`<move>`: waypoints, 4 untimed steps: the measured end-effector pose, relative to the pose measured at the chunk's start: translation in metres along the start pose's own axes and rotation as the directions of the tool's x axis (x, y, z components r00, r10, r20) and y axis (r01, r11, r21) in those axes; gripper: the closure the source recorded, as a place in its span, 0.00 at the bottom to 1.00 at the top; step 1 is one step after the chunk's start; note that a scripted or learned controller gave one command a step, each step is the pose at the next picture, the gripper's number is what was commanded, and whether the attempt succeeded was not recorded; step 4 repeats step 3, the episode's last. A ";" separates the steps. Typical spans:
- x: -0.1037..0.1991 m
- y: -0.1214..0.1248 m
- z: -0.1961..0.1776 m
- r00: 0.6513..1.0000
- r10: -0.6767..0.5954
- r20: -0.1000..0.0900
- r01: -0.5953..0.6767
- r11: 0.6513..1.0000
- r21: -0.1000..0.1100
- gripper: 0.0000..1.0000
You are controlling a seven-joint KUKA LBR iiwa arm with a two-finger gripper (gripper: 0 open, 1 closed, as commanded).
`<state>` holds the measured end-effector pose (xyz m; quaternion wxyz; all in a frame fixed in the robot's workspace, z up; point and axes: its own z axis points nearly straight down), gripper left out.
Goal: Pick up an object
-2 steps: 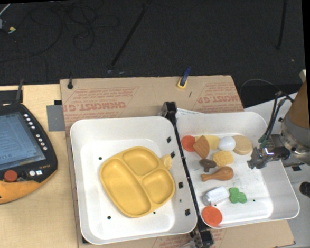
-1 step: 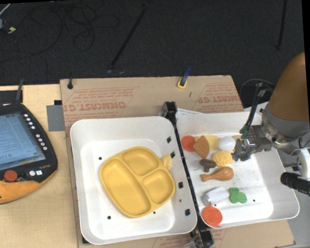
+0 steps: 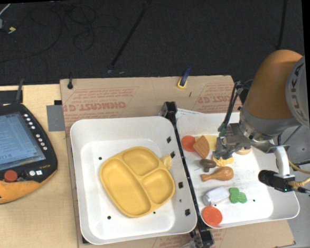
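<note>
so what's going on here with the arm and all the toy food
The arm reaches in over the right bin, its claw down among the toy food near a yellow piece, just above the drumstick. Whether it grips anything is unclear. The left bin holds a yellow tray.

A dark floor [image 3: 138, 32] crossed by black cables [image 3: 79, 25] is seen across the top of the frame. Below it, a pale wooden surface [image 3: 65, 206] is covered in the middle by a printed cardboard sheet [image 3: 121, 99]. A control tablet [image 3: 16, 151] with a lit screen is laid at the left edge.
</note>
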<state>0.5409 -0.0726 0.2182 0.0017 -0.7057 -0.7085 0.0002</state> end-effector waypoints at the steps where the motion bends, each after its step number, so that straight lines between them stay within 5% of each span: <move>1: 0.047 0.028 -0.011 1.000 0.000 0.000 0.000 1.000 -0.003 1.00; 3: 0.141 0.066 -0.017 1.000 0.001 0.000 -0.001 1.000 -0.003 1.00; 4: 0.141 0.066 -0.017 1.000 0.001 0.000 -0.001 1.000 -0.003 1.00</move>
